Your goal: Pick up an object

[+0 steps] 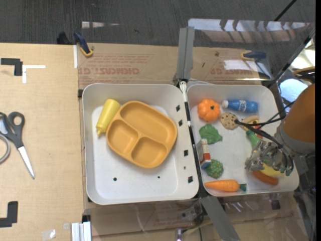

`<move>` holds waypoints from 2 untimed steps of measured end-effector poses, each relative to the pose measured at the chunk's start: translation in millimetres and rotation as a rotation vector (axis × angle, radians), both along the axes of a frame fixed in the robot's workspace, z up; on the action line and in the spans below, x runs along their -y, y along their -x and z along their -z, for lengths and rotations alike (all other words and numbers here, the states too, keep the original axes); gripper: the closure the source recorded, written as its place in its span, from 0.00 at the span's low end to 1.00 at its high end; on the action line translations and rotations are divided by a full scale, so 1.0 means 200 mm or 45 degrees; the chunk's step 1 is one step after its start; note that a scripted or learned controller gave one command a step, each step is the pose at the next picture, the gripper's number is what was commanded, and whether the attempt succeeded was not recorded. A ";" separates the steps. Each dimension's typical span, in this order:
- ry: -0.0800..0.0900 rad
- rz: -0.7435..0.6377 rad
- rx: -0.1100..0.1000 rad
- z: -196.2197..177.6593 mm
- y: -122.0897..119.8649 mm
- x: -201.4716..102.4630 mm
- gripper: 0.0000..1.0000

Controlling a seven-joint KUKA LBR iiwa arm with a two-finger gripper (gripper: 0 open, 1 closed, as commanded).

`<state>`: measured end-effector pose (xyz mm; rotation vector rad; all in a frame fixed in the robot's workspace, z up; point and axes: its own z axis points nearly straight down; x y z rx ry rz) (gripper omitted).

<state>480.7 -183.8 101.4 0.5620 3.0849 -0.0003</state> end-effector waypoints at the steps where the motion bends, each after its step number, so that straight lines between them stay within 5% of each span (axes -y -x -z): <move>1: 0.000 0.000 0.000 0.00 0.00 0.00 0.00; 2: 0.002 -0.002 0.004 -0.05 -0.01 0.00 1.00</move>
